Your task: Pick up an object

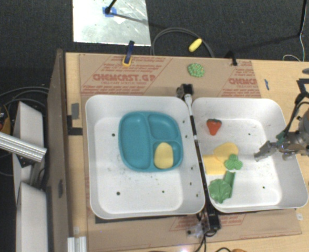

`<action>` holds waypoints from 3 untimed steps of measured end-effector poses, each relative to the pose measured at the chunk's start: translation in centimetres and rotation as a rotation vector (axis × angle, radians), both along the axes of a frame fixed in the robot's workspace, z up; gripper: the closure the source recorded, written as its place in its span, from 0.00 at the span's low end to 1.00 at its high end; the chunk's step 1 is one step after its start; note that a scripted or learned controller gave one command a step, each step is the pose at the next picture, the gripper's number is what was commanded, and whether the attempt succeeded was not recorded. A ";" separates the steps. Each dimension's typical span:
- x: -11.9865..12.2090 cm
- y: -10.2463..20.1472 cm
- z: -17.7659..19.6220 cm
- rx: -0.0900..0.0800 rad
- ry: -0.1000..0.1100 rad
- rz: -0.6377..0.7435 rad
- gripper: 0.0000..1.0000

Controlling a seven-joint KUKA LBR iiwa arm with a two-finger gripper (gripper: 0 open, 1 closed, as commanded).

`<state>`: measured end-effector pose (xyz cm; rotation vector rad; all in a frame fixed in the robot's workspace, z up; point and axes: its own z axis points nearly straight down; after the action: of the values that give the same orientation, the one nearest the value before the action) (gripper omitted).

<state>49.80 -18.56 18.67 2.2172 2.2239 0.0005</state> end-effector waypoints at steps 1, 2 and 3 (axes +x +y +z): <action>3.9 6.5 -9.9 0.004 0.004 0.008 0.00; 12.5 2.9 -10.1 -0.003 -0.009 0.003 0.00; 5.9 4.4 -10.2 0.002 0.003 -0.003 0.00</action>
<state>55.70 -14.15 8.46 2.2229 2.2230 -0.0006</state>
